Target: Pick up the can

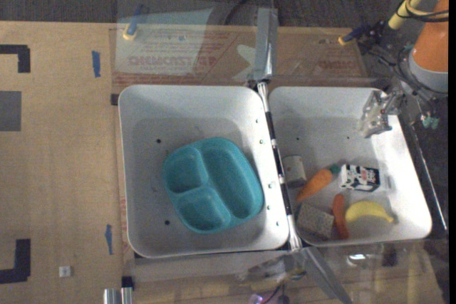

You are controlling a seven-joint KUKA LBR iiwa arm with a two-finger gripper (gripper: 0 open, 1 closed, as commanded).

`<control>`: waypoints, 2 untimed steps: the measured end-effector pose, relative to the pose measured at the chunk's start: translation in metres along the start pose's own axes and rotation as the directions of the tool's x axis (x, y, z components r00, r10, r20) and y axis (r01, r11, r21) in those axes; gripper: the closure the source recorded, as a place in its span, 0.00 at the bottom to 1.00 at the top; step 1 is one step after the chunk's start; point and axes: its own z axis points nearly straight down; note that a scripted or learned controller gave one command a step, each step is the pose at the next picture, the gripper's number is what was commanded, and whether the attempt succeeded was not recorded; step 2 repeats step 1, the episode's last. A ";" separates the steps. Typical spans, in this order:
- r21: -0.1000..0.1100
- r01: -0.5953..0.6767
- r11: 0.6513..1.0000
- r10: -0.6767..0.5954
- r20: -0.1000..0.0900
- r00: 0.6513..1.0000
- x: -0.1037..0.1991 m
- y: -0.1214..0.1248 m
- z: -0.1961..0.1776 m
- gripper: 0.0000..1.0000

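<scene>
The can (294, 171) is a small grey and tan cylinder lying on its side against the left wall of the right bin (320, 107). My gripper (375, 115) hangs over the bin's far right part, well away from the can toward the upper right. It is open, and nothing sits between its fingers. The arm's orange band (432, 46) shows at the right edge of the view.
Near the can in the right bin lie a carrot (318, 183), a small milk carton (358, 177), a banana (369, 211), a red pepper-like piece (340, 216) and a grey block (315, 220). The left bin (142, 117) holds a teal divided plate (211, 185).
</scene>
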 end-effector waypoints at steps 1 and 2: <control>0.001 -0.347 0.938 0.347 0.001 0.938 0.011 -0.009 -0.019 1.00; 0.001 -0.347 0.938 0.347 0.001 0.938 0.011 -0.009 -0.019 1.00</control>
